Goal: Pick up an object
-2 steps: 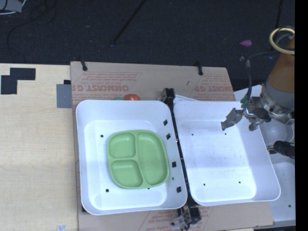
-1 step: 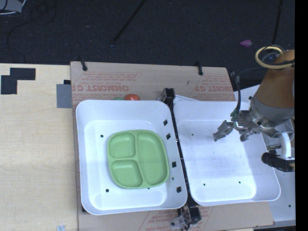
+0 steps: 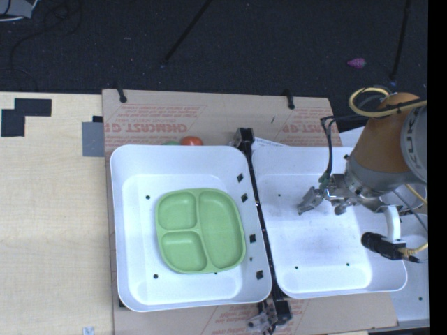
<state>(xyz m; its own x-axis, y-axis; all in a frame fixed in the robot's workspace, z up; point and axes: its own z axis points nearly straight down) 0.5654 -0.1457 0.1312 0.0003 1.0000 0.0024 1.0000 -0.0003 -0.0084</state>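
A light green plate (image 3: 201, 229) with three compartments lies flat in the left bin (image 3: 133, 187). My gripper (image 3: 323, 204) hangs low over the right bin (image 3: 293, 166), near its back right part, well to the right of the plate. Its metal fingers (image 3: 307, 204) are spread open with nothing between them, above bare white floor. The grey arm with its orange band reaches in from the right edge.
A small red round thing (image 3: 191, 142) sits outside, just behind the left bin's back wall, on the cardboard (image 3: 209, 121). A black divider (image 3: 253, 208) runs between the two bins. To the left is a pale wooden bench top (image 3: 49, 222).
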